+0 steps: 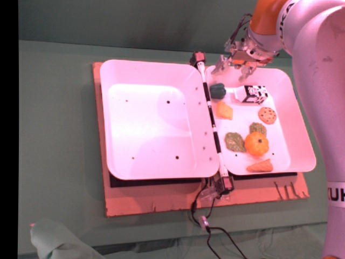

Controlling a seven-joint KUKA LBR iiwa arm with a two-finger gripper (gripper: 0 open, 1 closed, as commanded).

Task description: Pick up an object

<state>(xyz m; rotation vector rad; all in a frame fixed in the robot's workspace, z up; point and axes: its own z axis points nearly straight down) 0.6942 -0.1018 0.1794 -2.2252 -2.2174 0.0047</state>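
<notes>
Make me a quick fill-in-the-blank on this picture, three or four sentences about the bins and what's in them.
1. All the objects lie in the ____ bin as the camera sees it.
2. The orange pumpkin sits just right of a ____ leaf-shaped piece.
3. The gripper hangs over the ____ edge of that bin, near the black-and-white cube.
4. The round cookie is brown with dark ____.

Missing words: right; green; far; spots
</notes>
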